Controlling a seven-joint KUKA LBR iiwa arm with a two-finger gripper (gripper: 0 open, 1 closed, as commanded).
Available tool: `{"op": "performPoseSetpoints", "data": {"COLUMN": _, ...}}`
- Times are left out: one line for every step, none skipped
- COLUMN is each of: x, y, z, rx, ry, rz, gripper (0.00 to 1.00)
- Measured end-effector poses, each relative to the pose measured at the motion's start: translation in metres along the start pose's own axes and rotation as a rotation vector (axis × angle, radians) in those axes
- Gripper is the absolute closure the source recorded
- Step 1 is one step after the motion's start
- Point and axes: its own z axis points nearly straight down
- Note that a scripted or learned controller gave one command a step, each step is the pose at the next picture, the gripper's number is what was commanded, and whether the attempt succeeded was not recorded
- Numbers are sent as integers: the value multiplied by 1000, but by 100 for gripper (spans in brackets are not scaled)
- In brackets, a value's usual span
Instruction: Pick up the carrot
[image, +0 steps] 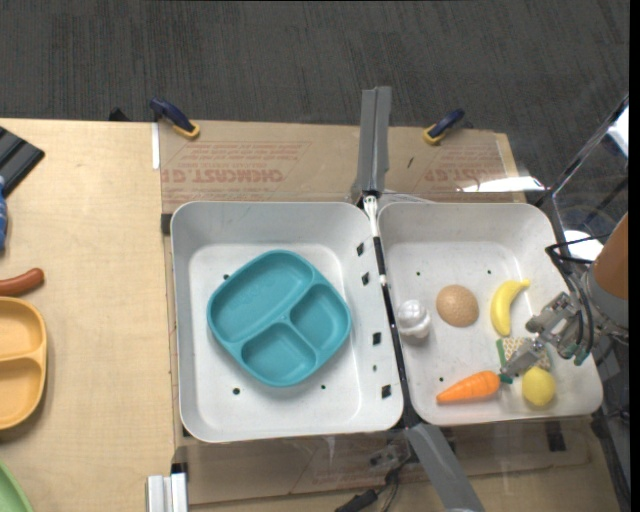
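Lying in the right bin (480, 225), the carrot (470, 387) rests near the front wall, its thick orange end pointing left and its green top turned toward the tool (528, 358). The tool hangs just right of the carrot's green tip and a little farther back, so close that I cannot tell whether it touches the tip; nothing shows between its fingers, and whether they are spread or closed cannot be told from here. A lemon (538, 386) sits just right of the carrot, directly in front of the tool. A banana (507, 303) lies behind and to the right of the carrot, a brown egg-shaped thing (457, 305) lies straight behind it, and a small pale lump (412, 318) sits behind and to its left. Well to the left of the carrot, in the left bin (190, 330), lies a teal divided plate (279, 318). Both bins stand on the worktop (80, 200).
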Motion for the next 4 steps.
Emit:
{"op": "performPoseSetpoints", "data": {"x": 21, "y": 27, "z": 32, "rx": -6, "ry": -11, "rz": 270, "gripper": 0}}
{"op": "performPoseSetpoints", "data": {"x": -16, "y": -17, "z": -33, "rx": 0, "ry": -1, "rz": 189, "gripper": 0}}
{"op": "performPoseSetpoints", "data": {"x": -84, "y": 48, "z": -32, "rx": -1, "ry": -1, "rz": 103, "gripper": 0}}
{"op": "performPoseSetpoints", "data": {"x": -117, "y": 78, "z": 37, "rx": -1, "ry": -2, "rz": -137, "gripper": 0}}
